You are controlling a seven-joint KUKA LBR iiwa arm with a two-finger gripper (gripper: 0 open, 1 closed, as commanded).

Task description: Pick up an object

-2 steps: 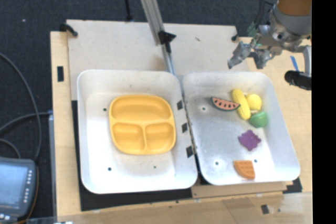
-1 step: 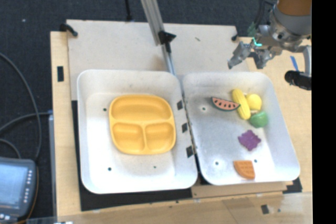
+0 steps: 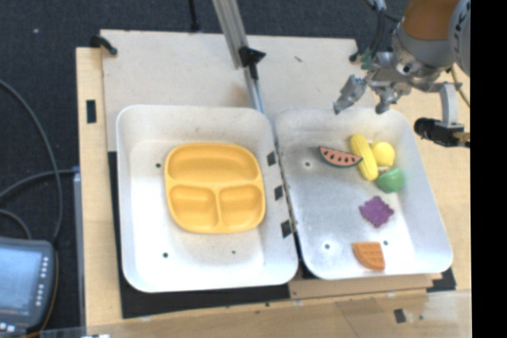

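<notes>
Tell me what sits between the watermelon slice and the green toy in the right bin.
In the camera view, the yellow banana and a yellow round toy lie between the watermelon slice and the green toy.

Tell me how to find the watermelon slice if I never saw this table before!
Look at the right-hand white bin, the one without the yellow tray. Near its far edge lies a cluster of toy food, and the watermelon slice is the piece at the cluster's left, beside the yellow banana. It alone is red with a green rind and dark seeds.
</notes>
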